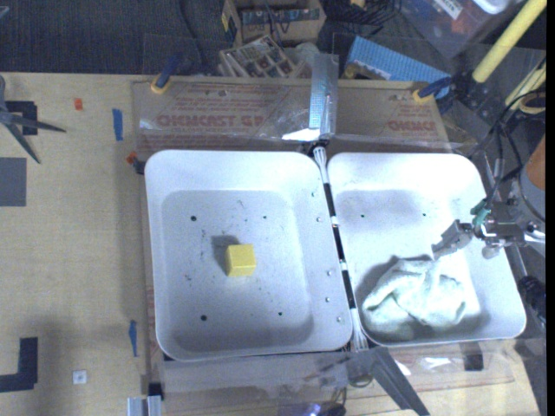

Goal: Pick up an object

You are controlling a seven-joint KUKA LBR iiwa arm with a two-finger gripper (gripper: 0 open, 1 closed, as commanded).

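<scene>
A small yellow block (241,260) lies near the middle of the left bin (173,180). A crumpled white cloth (421,297) fills the near part of the right bin (399,176). My gripper (449,237) comes in from the right and hangs just above the cloth's upper right edge. The cloth rises in a peak towards the gripper's tip. The view is too small and blurred to tell whether the cloth is touched or held.
A metal divider strip (334,232) runs between the two bins. Cardboard and clamps (225,115) line the far side of the bins. Cables and the arm's wrist (512,224) crowd the right edge.
</scene>
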